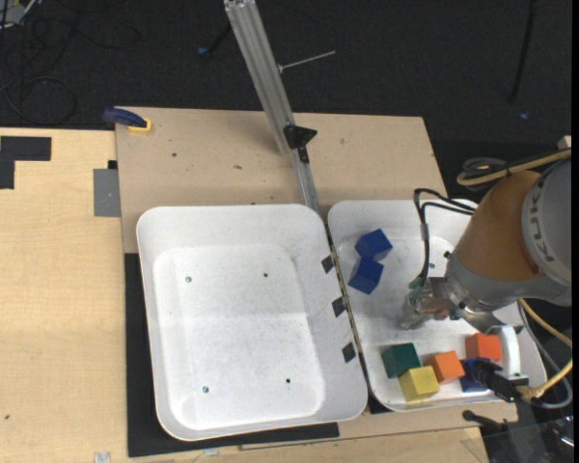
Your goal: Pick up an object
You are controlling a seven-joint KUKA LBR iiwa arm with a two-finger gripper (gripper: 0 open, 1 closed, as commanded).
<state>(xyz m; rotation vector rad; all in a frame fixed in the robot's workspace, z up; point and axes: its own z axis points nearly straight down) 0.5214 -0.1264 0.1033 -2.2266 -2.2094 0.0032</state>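
Grey arm (521,239) w/ orange band reaches into right bin (391,222); gripper (420,309) low over floor, finger state can't tell. Two blue blocks (369,258) just left of fingers; green block (399,359), yellow block (420,382), orange block (448,365) nearer the camera.

no readable text, labels, brands, numbers or signs
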